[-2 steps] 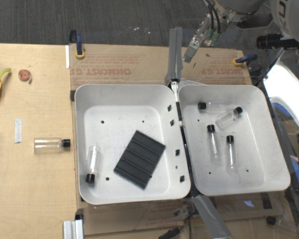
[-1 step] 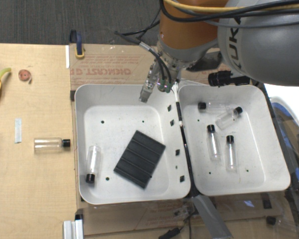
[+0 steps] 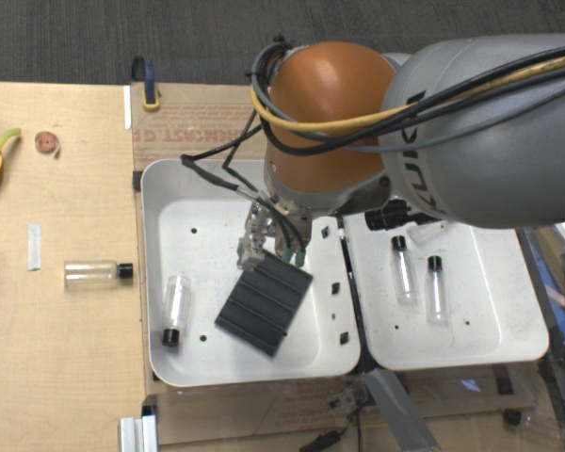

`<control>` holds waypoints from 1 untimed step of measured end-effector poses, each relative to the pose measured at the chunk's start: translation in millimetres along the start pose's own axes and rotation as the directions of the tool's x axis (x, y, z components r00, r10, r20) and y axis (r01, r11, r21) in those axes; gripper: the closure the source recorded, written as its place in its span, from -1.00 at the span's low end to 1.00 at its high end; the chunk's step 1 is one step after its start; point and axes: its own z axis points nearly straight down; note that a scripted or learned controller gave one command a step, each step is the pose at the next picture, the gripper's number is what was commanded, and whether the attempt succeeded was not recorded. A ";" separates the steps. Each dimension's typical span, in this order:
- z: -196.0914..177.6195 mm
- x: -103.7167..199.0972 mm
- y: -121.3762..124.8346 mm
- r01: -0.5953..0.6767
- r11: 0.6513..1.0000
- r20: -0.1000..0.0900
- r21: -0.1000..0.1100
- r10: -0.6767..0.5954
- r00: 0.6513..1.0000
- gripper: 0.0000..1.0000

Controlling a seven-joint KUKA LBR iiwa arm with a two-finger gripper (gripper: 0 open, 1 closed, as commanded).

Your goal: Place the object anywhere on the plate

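Wooden bench, left white bin (image 3: 160,347): my gripper (image 3: 266,243), finger state indiscernible, hangs just above the black ribbed rectangular block (image 3: 264,304), whose long axis runs diagonally toward me

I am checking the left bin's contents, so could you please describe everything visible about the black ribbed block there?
The black ribbed block is a flat, dark rectangle with parallel ridges across its top, matte like rubber or plastic. It lies tilted diagonally on the floor of the left bin, near the bin's middle. The claw sits just above its upper end; whether they touch is unclear.
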 end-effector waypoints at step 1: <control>63.0 50.4 28.7 0.115 0.993 0.000 0.000 -0.115 0.993 1.00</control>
